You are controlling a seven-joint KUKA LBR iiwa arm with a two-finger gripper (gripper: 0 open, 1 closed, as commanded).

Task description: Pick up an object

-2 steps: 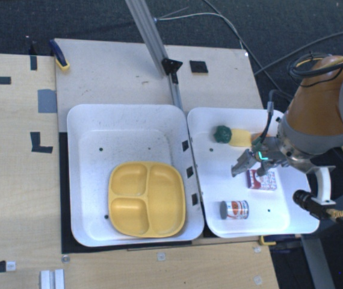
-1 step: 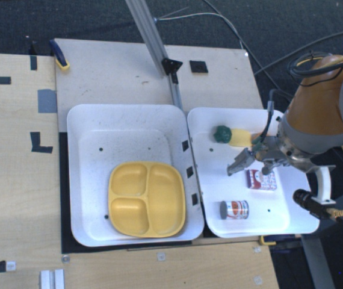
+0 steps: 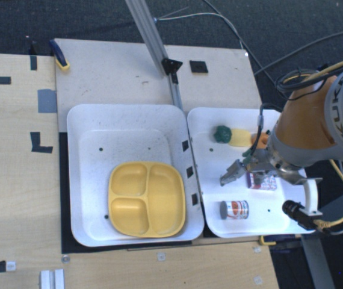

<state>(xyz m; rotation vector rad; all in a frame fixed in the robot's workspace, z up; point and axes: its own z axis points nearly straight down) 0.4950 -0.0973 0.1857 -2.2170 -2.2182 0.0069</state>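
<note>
Metal can (image 3: 234, 209) lies on its side just below the pincer (image 3: 230, 174), whose fingers look spread and hold nothing. Likely light, stiff and prone to rolling; grip across its round middle.

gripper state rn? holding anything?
Gripper: over the right bin, above the small can, nothing visibly between its fingers. Open or shut cannot be told from this view.
</note>
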